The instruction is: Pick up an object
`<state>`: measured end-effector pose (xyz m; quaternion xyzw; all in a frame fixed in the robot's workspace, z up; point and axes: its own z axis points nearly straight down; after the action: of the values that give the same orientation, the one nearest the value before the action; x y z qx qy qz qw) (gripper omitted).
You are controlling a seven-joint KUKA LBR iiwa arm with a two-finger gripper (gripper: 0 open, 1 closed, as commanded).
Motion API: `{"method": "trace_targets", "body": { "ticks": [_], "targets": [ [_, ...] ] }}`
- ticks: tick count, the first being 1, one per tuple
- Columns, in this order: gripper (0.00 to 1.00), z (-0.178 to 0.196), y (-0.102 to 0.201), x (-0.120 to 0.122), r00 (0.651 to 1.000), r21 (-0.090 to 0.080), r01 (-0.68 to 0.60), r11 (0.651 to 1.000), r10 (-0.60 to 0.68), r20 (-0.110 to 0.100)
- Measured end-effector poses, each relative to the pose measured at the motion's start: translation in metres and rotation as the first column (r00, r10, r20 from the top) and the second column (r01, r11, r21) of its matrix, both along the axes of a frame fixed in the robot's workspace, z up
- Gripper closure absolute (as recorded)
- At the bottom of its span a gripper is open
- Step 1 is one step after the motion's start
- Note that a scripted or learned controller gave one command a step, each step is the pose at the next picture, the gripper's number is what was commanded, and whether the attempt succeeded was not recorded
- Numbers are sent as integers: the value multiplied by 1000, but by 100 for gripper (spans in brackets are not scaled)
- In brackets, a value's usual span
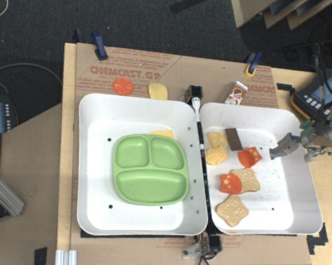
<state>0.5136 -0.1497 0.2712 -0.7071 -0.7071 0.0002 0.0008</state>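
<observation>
1. Over the right bin (300,187), at its right rim, hangs the gripper (283,148); its opening cannot be told, nothing visibly held.
2. Left of it lie seven food pieces: two red (249,157), four tan (232,210), one brown (233,139).

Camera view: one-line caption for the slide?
Gripper poised over the right bin of toy food; green divided plate in the left bin.

Glossy white plastic bins (95,151), smooth green plastic tray (150,169), matt brown board (69,120), perhaps cardboard
</observation>
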Motion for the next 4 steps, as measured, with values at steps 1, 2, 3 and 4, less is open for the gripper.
{"method": "trace_targets", "body": {
  "ticks": [1,2,3,4],
  "targets": [
    [0,-108,23,61,1000,2,-4,1000,4,-6],
    [0,-191,11,62,1000,1,1,1000,-1,-6],
    [100,-176,10,63,1000,-2,2,1000,-2,4],
    [0,-176,10,63,1000,-2,2,1000,-2,3]
  ]
}}
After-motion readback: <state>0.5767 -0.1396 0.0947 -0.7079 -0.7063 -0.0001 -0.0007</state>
